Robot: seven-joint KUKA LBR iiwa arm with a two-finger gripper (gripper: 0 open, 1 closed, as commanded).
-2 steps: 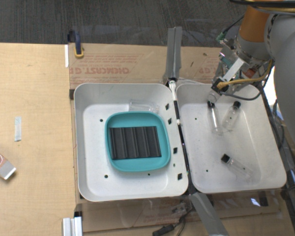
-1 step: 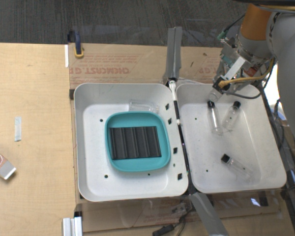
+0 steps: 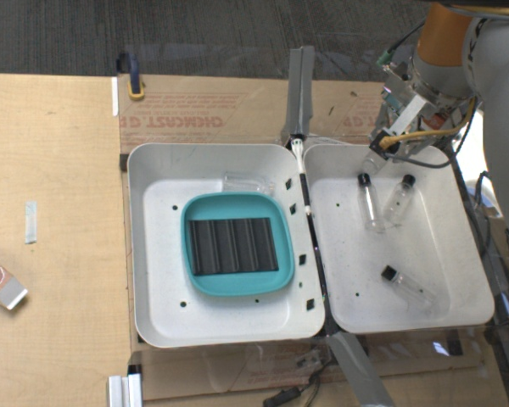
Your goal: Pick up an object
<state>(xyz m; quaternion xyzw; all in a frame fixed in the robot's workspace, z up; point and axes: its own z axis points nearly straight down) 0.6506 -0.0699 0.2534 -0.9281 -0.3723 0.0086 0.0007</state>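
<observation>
The right bin [image 3: 458,303] holds three clear vials with black caps. One vial [image 3: 367,200] and a second vial [image 3: 399,197] lie side by side near its back. A third vial [image 3: 406,284] lies toward the front. My gripper [image 3: 396,119] hangs over the back rim of the right bin, just above and behind the two rear vials. Nothing shows in its grasp. In the left bin [image 3: 157,227] sits a teal tray [image 3: 236,244] with a dark ribbed insert, and a clear plastic piece [image 3: 242,181] lies just behind it.
A grey divider post [image 3: 301,91] rises between the bins at the back. On the bench to the left lie a small pink and white block [image 3: 3,283] and a grey strip [image 3: 30,223]. A blue clamp [image 3: 131,76] stands at the cardboard's back edge.
</observation>
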